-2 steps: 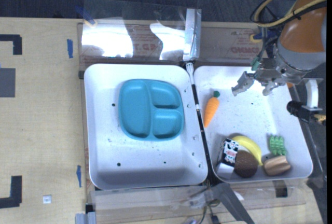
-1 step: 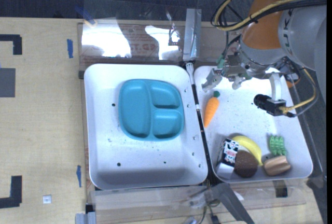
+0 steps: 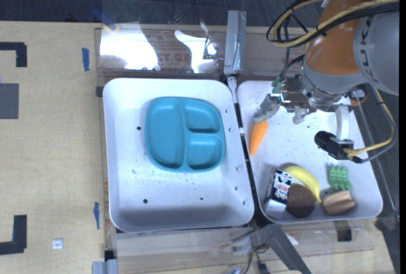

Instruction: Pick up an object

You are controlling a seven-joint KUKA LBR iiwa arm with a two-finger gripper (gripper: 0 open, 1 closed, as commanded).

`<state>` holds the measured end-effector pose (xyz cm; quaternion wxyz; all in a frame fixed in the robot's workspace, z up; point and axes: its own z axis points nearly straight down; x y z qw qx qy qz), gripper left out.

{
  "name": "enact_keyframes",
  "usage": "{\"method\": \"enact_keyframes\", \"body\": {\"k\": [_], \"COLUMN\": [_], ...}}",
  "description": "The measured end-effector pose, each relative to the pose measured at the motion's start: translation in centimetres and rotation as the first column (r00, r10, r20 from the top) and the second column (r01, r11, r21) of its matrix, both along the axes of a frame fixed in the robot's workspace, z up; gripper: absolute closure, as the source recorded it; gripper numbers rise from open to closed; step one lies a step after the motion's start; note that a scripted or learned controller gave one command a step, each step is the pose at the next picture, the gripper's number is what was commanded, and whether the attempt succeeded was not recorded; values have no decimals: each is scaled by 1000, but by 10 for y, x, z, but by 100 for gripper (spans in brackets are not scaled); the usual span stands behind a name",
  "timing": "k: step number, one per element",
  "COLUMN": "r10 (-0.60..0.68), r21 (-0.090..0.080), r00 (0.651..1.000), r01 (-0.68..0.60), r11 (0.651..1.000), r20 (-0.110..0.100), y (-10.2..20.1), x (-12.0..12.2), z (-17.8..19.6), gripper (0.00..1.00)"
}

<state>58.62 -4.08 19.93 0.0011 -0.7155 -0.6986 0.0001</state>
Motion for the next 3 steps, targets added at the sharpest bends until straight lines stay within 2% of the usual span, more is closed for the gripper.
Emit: {"method": "enact_keyframes", "body": {"k": [1,2,3], "r10": [4,34,36], "r21": [-3,-3,-5], "r00": [1000,999,999], "r01": [-4,-34,-36], "r11": [1000,999,999], "r20": [-4,9,12], "y": [-60,-53,-53], "x": [35,82,84], "z": [-69,-112,-100], "gripper": [0,0,100]}}
